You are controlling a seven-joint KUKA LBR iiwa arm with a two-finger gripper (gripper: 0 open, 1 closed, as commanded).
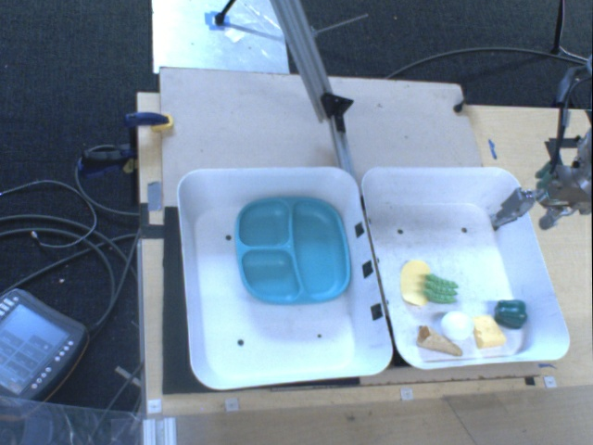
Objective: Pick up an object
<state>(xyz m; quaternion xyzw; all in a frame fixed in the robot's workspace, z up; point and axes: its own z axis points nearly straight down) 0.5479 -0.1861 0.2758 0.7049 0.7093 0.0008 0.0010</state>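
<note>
Your gripper [519, 207], whose grip you cannot tell, has the toys [459, 309] at 7 o'clock.

At the right edge of the camera view, the gripper [523, 207] comes in from the right at about mid-height. Just the end of the arm can be seen: a cluster of grey metal parts and thin dark cables against the frame's border, with the wrist body cut off by the edge. From that cluster one slim grey finger [510, 209] slants down and to the left, its tip lowest. The metal parts are blurred and too small to make out in any detail.
</note>
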